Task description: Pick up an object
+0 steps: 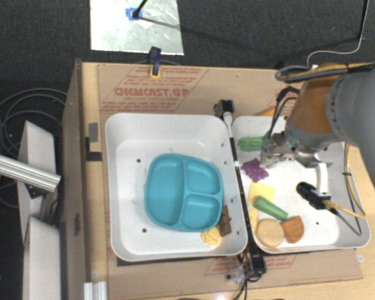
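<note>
Left of center, the left bin point(122, 167) holds a big blue divided plate point(183, 191). Right of it, the right bin point(344, 230) carries the grey arm point(337, 114), whose gripper point(276, 152) hangs over a purple object point(254, 169); its finger state I cannot tell. Lower down lie a green cucumber point(272, 210) and a tan cookie point(269, 232).

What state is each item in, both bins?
Teal divided plastic plate: upright, flat in left bin.
Yellow toy piece: lying at plate's near edge.
Purple toy grapes: lying in right bin.
Green toy cucumber: lying on its side.
Gripper: low over right bin, near grapes.
</note>
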